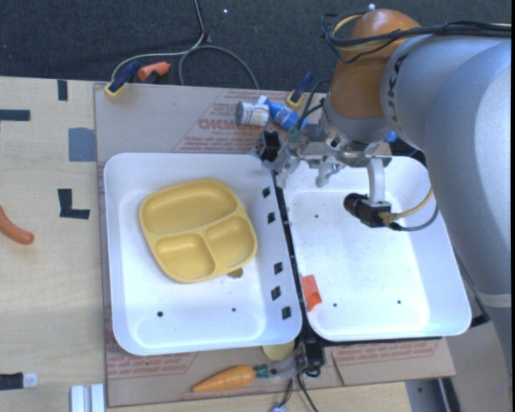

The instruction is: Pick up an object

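Note:
A yellow divided plate lies in the left bin, slightly turned. A small dark bit peeks out from under the plate's near edge. The grey arm with its orange band reaches in from the right, and its gripper hangs over the far left corner of the right bin, close to the divider between the bins. A black part with a cable hangs just below the wrist. Nothing shows as held.
An orange carrot lies on the cardboard in front of the bins. A reddish sausage rests on the wooden bench at far left. Clamps and a small bottle sit behind the bins. An orange tag marks the divider.

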Controlling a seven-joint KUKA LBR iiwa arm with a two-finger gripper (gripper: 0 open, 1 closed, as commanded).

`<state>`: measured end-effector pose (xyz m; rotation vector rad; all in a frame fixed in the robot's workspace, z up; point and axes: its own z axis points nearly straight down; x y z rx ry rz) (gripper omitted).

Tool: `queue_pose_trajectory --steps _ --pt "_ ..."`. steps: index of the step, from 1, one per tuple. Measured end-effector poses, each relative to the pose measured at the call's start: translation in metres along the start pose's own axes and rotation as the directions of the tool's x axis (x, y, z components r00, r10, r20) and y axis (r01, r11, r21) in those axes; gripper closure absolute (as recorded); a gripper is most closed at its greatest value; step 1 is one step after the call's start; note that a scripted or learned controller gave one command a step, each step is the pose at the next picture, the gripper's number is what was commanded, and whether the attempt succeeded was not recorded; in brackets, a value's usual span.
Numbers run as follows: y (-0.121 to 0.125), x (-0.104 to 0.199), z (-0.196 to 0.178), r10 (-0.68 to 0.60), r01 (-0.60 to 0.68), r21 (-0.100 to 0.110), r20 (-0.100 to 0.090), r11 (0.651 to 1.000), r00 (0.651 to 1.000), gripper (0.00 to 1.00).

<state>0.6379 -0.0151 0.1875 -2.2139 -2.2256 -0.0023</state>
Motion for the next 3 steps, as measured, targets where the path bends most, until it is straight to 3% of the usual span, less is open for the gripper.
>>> queue_pose_trajectory --steps 1,2,3 --pt "-0.001 -0.068 0.003 0.009 -0.009 0.0 0.004 1.0 1.0 0.0" --pt "0.03 -0.172 0.052 0.009 -0.009 -0.002 0.006 1.0 1.0 0.0" --pt "-0.057 -0.121 0.101 0.005 -0.005 0.003 0.002 1.0 1.0 0.0"
